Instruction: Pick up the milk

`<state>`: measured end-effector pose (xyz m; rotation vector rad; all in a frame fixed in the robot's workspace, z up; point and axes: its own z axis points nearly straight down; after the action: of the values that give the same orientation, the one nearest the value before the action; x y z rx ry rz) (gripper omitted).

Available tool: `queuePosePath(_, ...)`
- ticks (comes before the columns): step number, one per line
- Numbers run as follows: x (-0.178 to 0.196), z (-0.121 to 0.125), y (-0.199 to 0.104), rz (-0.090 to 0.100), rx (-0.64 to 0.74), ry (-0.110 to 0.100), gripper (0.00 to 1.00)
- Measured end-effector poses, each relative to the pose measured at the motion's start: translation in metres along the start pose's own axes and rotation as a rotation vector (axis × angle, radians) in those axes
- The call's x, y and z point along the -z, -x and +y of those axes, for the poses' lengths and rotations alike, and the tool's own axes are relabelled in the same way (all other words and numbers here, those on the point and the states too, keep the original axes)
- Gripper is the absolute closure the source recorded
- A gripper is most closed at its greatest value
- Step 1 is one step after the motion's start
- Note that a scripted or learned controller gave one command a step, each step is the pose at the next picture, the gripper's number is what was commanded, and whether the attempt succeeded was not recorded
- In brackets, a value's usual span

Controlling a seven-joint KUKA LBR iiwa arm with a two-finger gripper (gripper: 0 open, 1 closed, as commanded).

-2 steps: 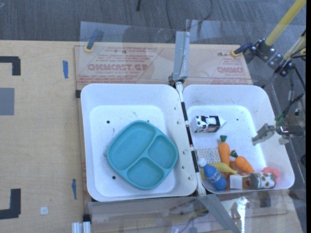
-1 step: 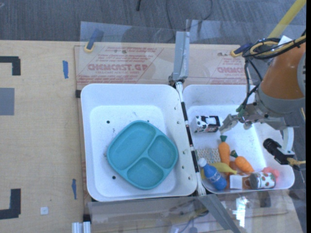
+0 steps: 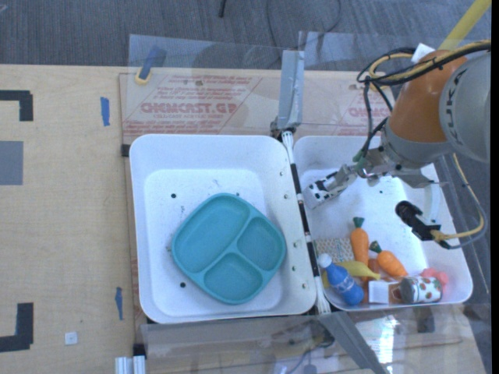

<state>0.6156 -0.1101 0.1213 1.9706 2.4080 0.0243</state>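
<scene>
1. The grey arm (image 3: 425, 119), with its orange band, reaches in from the upper right of the frame and slants down over the right bin (image 3: 335, 154).
2. The claw (image 3: 322, 191) hangs low in the upper left part of that bin, close to the wall it shares with the left bin (image 3: 144, 162). I cannot tell how far the claw is open (it is small and seen at a slant), and nothing can be seen in its hold.
3. The milk (image 3: 380, 292), which I take to be the small white carton, lies at the lower edge of the right bin, well apart from the claw.
4. A blue bottle (image 3: 344, 283) with a white cap lies to the left of the milk. A yellow piece (image 3: 359, 269) sits between the two and a little above them.
5. To the right of the milk, touching it or nearly so, lies a rounded thing with red spots (image 3: 419, 289), and a pink thing (image 3: 439, 277) lies past that.
6. Two orange carrots lie above this row, one upright (image 3: 359, 245) and one tilted (image 3: 388, 262).
7. The left bin holds a teal divided plate (image 3: 228, 248).
8. Both bins stand on the pale wooden bench (image 3: 62, 209).
</scene>
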Motion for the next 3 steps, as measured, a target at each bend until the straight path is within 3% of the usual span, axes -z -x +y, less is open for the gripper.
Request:
queuePosePath(1, 0.006, -0.04, -0.019, 0.016, 0.091, -0.033, 0.0)
queuePosePath(2, -0.035, 0.023, 0.008, 0.011, -0.034, -0.032, 0.0)
queuePosePath(3, 0.061, 0.062, -0.033, 0.01, -0.113, -0.032, 0.0)
